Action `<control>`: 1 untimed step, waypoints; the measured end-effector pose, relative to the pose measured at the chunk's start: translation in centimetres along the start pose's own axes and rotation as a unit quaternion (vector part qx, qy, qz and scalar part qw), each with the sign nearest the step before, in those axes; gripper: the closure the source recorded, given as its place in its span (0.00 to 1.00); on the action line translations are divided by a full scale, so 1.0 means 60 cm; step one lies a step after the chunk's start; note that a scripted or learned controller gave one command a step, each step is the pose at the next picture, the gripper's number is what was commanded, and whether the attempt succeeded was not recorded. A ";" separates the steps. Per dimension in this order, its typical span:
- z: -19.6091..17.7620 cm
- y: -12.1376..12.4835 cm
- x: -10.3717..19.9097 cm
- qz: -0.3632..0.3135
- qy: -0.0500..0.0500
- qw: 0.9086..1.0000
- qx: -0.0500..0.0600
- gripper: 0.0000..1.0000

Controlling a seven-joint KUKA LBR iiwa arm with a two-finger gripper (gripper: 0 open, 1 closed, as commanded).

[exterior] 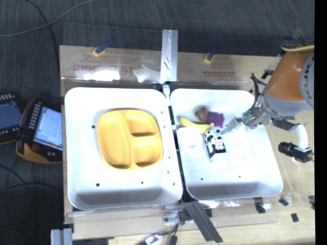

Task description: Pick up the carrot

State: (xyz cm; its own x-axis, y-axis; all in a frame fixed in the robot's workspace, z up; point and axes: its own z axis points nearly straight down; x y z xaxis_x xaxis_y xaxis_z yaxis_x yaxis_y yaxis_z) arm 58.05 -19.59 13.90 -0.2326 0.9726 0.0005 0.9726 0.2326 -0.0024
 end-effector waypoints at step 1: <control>0.034 -0.009 -0.009 -0.043 -0.009 0.999 -0.013 0.00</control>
State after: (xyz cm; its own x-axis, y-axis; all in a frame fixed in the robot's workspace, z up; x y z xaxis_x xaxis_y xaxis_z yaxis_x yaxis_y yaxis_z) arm 57.62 -20.27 11.85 -0.3146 0.9490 -0.0184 0.9488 0.3150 0.0223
